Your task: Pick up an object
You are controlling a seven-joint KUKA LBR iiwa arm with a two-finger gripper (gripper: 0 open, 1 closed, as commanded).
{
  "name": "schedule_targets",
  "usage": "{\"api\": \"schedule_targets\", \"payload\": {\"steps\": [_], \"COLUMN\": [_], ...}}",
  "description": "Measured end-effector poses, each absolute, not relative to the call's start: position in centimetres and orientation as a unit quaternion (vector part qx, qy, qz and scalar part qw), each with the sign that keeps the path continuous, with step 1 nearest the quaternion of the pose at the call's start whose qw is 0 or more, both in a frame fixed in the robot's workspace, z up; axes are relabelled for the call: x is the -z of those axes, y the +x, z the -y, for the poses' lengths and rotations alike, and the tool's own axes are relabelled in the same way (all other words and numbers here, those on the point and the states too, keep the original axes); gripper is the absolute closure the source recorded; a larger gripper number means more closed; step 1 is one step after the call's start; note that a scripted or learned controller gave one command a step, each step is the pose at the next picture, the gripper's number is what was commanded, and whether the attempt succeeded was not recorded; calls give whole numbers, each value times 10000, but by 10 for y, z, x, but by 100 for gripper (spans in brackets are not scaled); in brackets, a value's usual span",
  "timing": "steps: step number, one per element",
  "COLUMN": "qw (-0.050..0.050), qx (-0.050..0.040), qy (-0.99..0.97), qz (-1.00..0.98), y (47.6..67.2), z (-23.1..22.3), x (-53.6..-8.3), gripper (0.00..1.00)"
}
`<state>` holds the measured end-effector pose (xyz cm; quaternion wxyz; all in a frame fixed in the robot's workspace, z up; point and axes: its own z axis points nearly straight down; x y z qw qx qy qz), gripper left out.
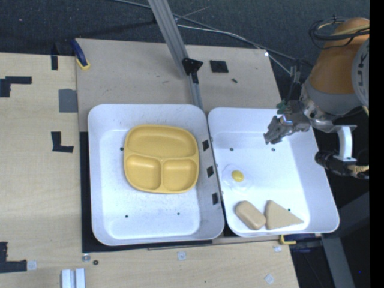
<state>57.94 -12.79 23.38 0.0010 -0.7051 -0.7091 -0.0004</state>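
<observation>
- Egg (237, 176), the small yellow-centred toy, lies on the floor of your right bin (300, 179), about mid-floor toward its left wall.
- Your claw (275, 135) hangs over the same bin's upper part, tips pointing down and left; nothing sits between the tips, and you cannot tell from this slant how far apart they stand.
- From the claw, the egg lies down and to the left in the view, near but not under it.
- Two tan pieces, a loaf (249, 215) and a wedge (281, 215), lie side by side at the bin's near edge, further from the claw.
- The yellow tray (161, 158) sits in the left bin (108, 179), well apart.
- I judge the egg the nearest pick.
</observation>
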Motion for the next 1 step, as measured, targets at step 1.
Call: {"api": "schedule_targets", "payload": {"steps": [1], "qw": [16], "qx": [-5], "qy": [-7052], "qz": [7090], "y": [561], "z": [76], "x": [-226], "gripper": [100]}}
